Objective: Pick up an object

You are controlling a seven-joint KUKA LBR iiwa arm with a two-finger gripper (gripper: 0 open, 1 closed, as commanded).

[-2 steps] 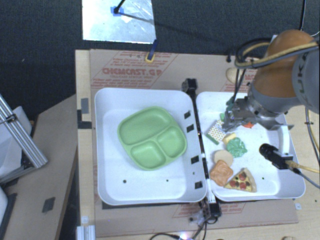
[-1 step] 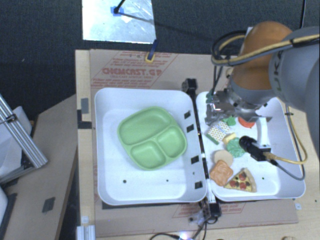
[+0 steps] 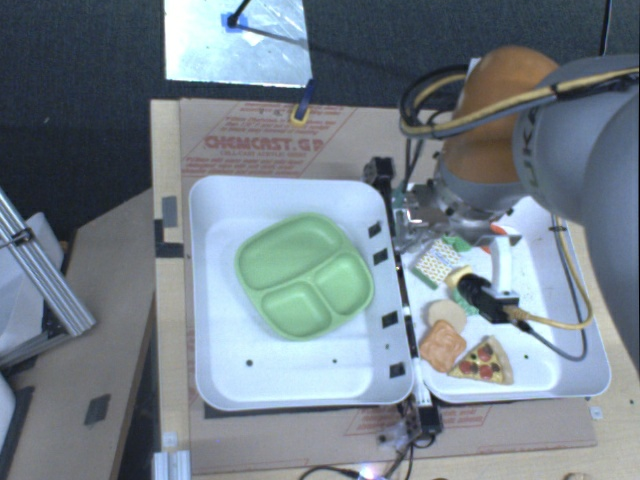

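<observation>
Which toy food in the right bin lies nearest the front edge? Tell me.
The pizza slice, a triangle with red toppings. It lies closer to the right bin's front rim than the orange waffle piece beside it.

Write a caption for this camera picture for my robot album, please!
Grey robot arm reaching over the right bin of toy food, beside a green divided plate in the left bin.

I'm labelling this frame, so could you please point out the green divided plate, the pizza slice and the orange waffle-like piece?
green divided plate (image 3: 304,274), camera view, its centre ridge.
pizza slice (image 3: 483,361), camera view, middle of its topping.
orange waffle-like piece (image 3: 442,345), camera view, its centre.
</observation>
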